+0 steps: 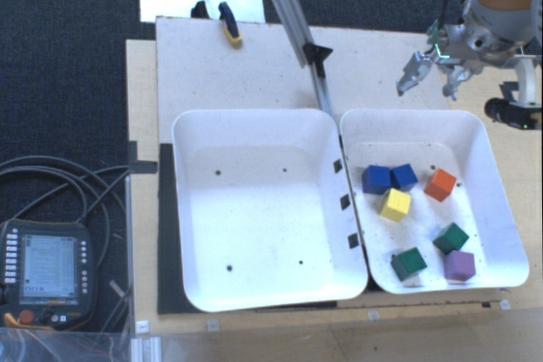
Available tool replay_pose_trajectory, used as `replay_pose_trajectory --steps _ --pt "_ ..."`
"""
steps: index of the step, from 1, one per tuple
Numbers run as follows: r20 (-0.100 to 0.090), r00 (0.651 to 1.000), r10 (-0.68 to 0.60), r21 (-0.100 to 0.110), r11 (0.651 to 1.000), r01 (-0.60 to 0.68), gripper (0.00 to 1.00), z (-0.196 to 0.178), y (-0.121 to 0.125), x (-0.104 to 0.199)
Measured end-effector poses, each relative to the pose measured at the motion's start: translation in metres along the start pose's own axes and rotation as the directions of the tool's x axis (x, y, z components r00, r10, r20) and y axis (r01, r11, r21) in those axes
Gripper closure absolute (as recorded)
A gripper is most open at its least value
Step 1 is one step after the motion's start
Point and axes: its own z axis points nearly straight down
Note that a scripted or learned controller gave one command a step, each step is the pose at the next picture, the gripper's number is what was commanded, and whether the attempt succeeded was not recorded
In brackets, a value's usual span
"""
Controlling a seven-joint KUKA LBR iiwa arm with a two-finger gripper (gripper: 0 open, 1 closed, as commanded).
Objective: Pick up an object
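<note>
End effector (434,72) spread and empty, hovering over the table at 12 o'clock of the right bin (496,182). Seven blocks inside; orange cube (439,184) nearest, likely easiest reach.

On my feed, logged from the overhead camera:

Arm: gripper (434,74) above the bench beyond the right bin's far rim, fingers spread, nothing between them.

Right bin (490,150), contents: two blue cubes (377,179) touching side by side; yellow cube (395,204) just below them; orange cube (439,184) near the right wall; two green cubes (408,263); purple cube (459,265) just beside the nearer-right green one.

Left bin (192,150): white, a few dark specks on its floor.

Off bench: teach pendant (47,271) with cables on the dark floor at left; yellow-and-blue clamp (229,23) at the bench's far edge.
</note>
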Motion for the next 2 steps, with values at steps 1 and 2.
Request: replay_pose_trajectory --steps 1,2 --pt "0.001 1.0 -0.001 -0.004 1.0 0.001 0.0 -0.003 0.0 0.0" --pt "0.001 1.0 0.001 0.001 1.0 -0.001 0.0 0.059 0.0 0.002"
